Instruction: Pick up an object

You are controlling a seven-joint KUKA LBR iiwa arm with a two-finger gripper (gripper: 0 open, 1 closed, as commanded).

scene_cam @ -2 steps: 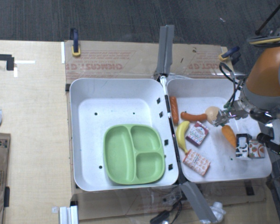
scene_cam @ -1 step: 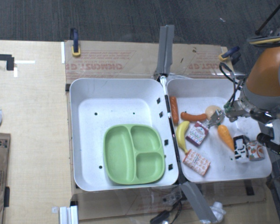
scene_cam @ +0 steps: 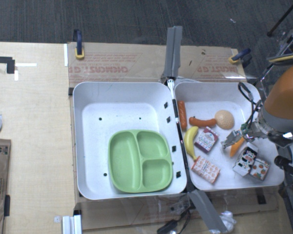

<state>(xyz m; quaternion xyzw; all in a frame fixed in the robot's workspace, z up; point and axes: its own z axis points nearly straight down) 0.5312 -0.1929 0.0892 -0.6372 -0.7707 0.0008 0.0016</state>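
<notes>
Hovering low in right bin [scene_cam: 219,89]: gripper [scene_cam: 236,141] apparently pinching orange carrot [scene_cam: 237,146], not yet lifting clear; pick approx. half done.

Orange carrot [scene_cam: 237,146] in right bin [scene_cam: 224,87]

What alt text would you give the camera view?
A grey arm's gripper sits low in the right bin among toy foods beside an orange carrot. The left bin holds a green divided plate.

Grey arm [scene_cam: 276,115], broad orange band, black cables, small metallic hand [scene_cam: 233,139]
</notes>
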